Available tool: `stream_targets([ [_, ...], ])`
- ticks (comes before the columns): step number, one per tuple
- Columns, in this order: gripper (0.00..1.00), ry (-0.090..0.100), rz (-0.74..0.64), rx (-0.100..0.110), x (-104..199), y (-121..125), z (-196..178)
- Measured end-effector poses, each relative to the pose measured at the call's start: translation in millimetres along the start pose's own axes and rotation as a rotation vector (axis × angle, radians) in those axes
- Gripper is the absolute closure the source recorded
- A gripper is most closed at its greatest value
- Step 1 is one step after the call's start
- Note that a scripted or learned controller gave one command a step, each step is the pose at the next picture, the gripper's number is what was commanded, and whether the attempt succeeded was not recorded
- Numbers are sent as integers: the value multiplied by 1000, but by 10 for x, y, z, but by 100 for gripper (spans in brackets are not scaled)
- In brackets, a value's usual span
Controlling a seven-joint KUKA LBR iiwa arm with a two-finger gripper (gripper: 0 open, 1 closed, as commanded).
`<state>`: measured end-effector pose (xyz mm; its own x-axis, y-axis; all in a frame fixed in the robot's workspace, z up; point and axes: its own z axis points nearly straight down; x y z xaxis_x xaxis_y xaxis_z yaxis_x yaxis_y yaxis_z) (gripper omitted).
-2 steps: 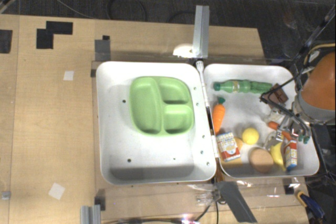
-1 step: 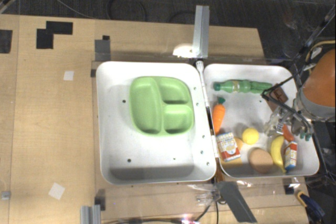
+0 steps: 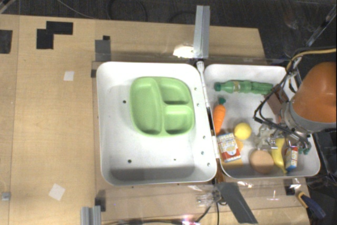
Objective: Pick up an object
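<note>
On the light wooden tabletop (image 3: 47, 129) two shallow white bins sit side by side. The left white bin (image 3: 113, 166) carries a pale green plastic tray with three compartments (image 3: 160, 106), lying toward that bin's far side and tilted a little.

In the right white bin (image 3: 247, 72), a clear green plastic bottle (image 3: 243, 86) lies on its side along the far wall. Near the left wall an orange toy carrot with a green top (image 3: 218, 116) points toward the near edge, and just below it lies a small red-and-white carton (image 3: 229, 146). A yellow lemon-like ball (image 3: 242, 130) rests beside the carton, toward the bin's middle. A tan rounded object like a potato (image 3: 261, 161) lies by the near wall, with a yellow banana-like piece (image 3: 277, 154) next to it and a small white tube with red marks (image 3: 292, 158) in the near right corner.

The gripper (image 3: 274, 137) is low over the bin's right part, beside the banana-like piece; whether its fingers are apart or together cannot be told among the cables. No object shows between them.
</note>
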<state>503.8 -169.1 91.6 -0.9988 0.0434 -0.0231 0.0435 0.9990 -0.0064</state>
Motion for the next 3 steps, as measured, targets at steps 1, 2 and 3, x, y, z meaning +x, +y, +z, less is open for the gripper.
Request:
stream_targets([
  [1, 100, 14, -426, -9, -302, -354, -652],
  [2, 0, 17, -427, -12, -297, -342, -640],
  [3, 0, 3, -414, -5, -138, -350, -124],
])
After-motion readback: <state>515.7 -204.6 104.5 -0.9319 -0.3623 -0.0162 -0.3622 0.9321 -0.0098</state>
